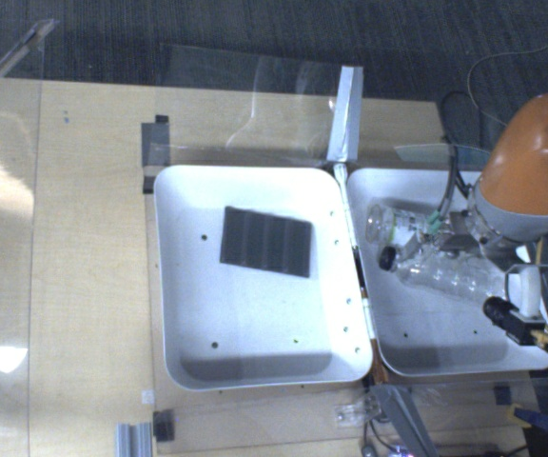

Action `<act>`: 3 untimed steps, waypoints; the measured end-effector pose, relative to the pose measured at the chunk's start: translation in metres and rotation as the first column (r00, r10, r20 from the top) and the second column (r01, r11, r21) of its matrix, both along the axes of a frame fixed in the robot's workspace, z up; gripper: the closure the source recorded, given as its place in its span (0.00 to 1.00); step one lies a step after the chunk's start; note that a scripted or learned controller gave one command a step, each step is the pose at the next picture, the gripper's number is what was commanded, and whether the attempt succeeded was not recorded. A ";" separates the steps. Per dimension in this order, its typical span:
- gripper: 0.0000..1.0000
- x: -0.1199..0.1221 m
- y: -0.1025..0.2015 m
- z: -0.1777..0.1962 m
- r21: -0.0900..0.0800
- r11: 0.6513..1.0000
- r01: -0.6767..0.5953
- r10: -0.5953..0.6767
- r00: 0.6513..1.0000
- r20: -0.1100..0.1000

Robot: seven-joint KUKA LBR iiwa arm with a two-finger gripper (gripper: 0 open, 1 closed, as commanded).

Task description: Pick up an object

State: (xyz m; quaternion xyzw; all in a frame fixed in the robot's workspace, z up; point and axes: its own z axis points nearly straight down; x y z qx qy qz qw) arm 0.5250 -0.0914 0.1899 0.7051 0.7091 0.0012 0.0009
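Slanted overhead view of a wooden bench (84, 284) w/ two shallow white bins sitting side by side. A grey arm (531, 160) w/ an orange band is reaching in from the right. Its gripper (438, 244) is hanging low over the right bin (445, 358), in that bin's upper-middle area. Whether the gripper is open or closed can't be told, as its tip is blending into clear plastic & glare.

Right at the gripper's tip, and stretching from below-left to below-right of it, a clear plastic bottle (445, 276) is lying on its side on the bin floor. Its black cap (386, 256) is pointing away from the gripper, toward the left bin (174, 255). Can't tell whether the gripper is touching the bottle.

A rounded clear plastic piece (393, 225) is lying just left of the gripper & just above the cap. Can't tell whether it's a separate obj or part of the same bottle.

Well apart from the gripper, to its left & across the walls where the two bins are meeting, the left bin is holding a dark ribbed pad (265, 242). The pad is rectangular, lying flat in the bin's upper-middle part, turned slightly, & sitting apart from all the bin walls.
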 end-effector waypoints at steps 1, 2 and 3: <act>0.00 0.049 -0.003 -0.080 0.000 0.998 -0.063 0.063 0.998 -0.001; 0.00 0.002 -0.022 -0.100 -0.004 0.983 -0.185 0.185 0.983 0.012; 1.00 0.006 -0.021 -0.087 -0.007 0.982 -0.187 0.187 0.982 0.022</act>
